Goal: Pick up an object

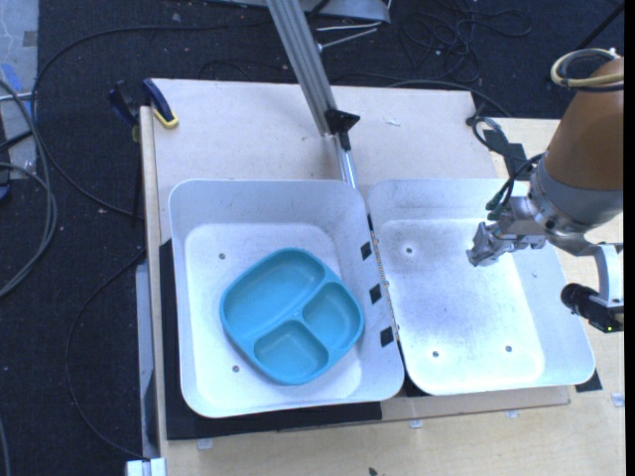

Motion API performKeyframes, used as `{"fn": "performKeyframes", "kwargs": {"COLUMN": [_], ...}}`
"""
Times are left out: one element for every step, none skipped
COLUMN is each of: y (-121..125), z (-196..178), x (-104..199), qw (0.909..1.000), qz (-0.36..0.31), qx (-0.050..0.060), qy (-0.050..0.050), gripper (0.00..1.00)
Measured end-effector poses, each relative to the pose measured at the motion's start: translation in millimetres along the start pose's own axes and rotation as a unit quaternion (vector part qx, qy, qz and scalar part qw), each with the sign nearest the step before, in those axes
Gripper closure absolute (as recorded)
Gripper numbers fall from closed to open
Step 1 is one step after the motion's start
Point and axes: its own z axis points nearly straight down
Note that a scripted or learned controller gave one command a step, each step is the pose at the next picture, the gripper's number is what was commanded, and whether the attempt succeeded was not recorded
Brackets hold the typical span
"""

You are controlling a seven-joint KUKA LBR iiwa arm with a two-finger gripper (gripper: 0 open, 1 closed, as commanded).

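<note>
One object was on offer: a blue divided plate [290, 314] with three compartments, lying flat in the left bin [198, 226] and filling that bin's lower centre, toward six o'clock of its floor. The plate sat tilted in plan, its long axis running from about ten o'clock to four o'clock.

Right bin [556, 365]: a scuffed white floor, nothing in it that could be made out. Both bins rested side by side on the pale tabletop [248, 117], with a slanted metal pole [303, 48] rising from the twelve o'clock edge between them.

Pincer [482, 250]: positioned over the right bin, at roughly three o'clock from the plate and well apart from it; whether its tips were spread or closed could not be told, and nothing was seen between them.

Step in hand, by judgement: approach, no grasp yet made. The next move would call for travel toward nine o'clock across the bins' shared walls, then a descent onto the plate's raised rim or a divider, the flat shallow form offering little else to pinch.
</note>
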Motion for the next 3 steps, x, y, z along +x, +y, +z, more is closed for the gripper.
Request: {"fn": "performKeyframes", "kwargs": {"y": [-8.4,-24.5,-36.9], "z": [-5.0,6.8,15.4], "x": [60.9,111.0,157.4], "qw": [1.0000,1.0000,1.0000], "qz": [0.000,0.000,0.001], "qx": [0.001,0.002,0.002], "qy": [0.000,0.000,0.000], "gripper": [1.00,1.00,1.00]}}
